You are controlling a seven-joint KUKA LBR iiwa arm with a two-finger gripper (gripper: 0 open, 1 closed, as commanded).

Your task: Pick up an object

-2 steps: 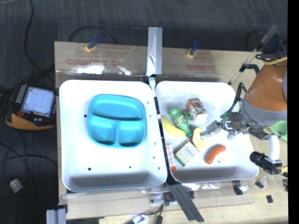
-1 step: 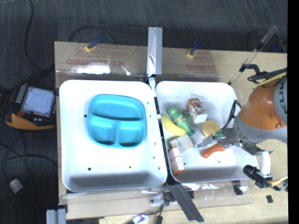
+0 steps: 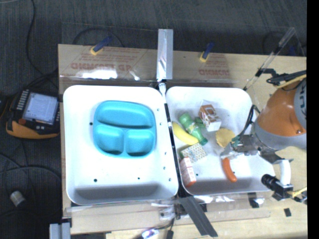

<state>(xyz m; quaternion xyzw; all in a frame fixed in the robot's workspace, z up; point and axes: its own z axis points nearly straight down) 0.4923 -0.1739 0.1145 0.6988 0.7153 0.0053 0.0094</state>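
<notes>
Dark carpet, with cables, surrounds a pale wooden counter (image 3: 279,68) bearing two shallow white bins side by side.

Left bin (image 3: 79,183): one turquoise divided tray (image 3: 124,128), roughly central.

Right bin (image 3: 239,101): a loose cluster of small items. Yellow banana (image 3: 183,134) near the dividing wall, touching a green item (image 3: 192,124) just above it. Small brown-and-white carton (image 3: 210,117) toward the far side. Pale yellow piece (image 3: 224,137) beside the carton. Patterned packet (image 3: 194,152) and a red-labelled can (image 3: 188,174) nearer the front. Orange carrot-like piece (image 3: 229,170) at lower right, lying apart from the rest.

Arm: grey with orange band, reaching in from the right edge. Its hand (image 3: 242,144) sits low over the right bin, between the pale yellow piece and the orange piece. Whether it is released or clenched cannot be told; nothing is visibly between its tips.

Step, as judged: approach or descent, no object yet secured. Next move calls for settling squarely on one nearby item, likely the orange or yellow piece, then closing and lifting clear.
</notes>
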